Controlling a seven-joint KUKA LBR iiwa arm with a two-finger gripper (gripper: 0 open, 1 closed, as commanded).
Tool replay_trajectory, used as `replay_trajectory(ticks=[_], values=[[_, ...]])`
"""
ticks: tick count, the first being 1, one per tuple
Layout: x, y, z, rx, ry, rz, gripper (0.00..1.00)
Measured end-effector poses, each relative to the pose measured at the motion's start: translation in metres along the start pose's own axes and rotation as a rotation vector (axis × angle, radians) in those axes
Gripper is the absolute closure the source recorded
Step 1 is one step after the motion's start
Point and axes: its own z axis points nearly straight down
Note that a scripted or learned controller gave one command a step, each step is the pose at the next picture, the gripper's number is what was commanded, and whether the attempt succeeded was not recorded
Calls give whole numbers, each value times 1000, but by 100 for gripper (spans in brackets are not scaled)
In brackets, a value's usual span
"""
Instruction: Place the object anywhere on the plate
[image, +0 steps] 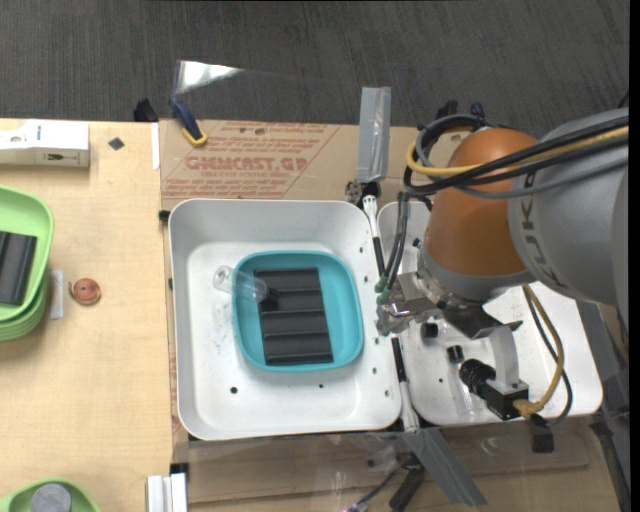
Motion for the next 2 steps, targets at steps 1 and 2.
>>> replay_trajectory(ticks=[1, 2], values=[[38, 44, 39, -11, 6, -87, 100], [38, 44, 39, -11, 6, -87, 0]])
